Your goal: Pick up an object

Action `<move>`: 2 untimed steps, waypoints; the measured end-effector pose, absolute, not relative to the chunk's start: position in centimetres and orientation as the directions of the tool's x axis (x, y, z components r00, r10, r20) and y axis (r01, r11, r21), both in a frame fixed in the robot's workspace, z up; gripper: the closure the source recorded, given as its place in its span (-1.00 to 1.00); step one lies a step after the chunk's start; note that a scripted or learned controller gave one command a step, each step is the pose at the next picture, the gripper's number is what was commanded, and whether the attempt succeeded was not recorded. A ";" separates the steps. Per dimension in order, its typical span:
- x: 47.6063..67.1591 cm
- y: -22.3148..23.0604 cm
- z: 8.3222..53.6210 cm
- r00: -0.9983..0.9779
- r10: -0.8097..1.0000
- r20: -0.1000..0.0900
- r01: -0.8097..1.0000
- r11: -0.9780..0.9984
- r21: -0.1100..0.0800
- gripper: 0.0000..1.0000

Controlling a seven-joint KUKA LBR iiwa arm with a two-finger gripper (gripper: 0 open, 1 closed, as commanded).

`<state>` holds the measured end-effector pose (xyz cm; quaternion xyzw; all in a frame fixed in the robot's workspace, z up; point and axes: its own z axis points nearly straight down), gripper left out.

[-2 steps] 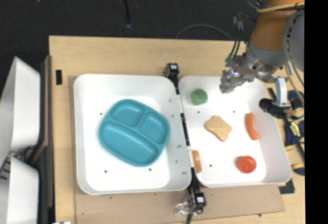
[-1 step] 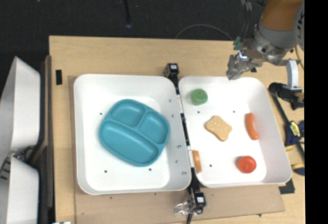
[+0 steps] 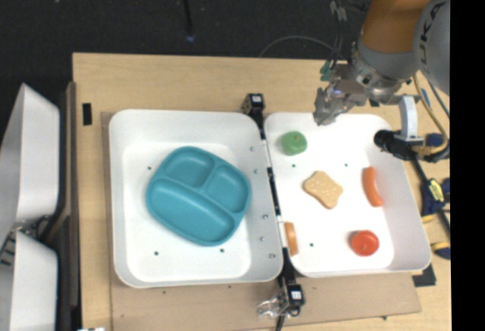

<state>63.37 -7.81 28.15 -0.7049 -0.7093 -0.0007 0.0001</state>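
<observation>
End effector: hangs over the far edge of the right bin; open or closed, I cannot tell.
Green round piece: nearest it, in the bin's far left part.
Tan biscuit-like piece: mid-bin.
Orange stick: right of the biscuit.
Red round piece: near right.
Small orange piece: at the left wall.
Left bin: holds a teal divided plate.
Worktop: bears both bins.

The arm is grey, with a fat, round orange band just above the tool. The tool is small, grey and made of metal. Thin dark cables loop beside the orange band.
</observation>
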 end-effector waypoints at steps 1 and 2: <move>60.5 -3.7 26.7 -0.004 1.000 -0.001 1.000 0.004 -0.001 1.00; 57.6 0.6 25.6 -0.005 1.000 0.000 1.000 0.005 -0.001 1.00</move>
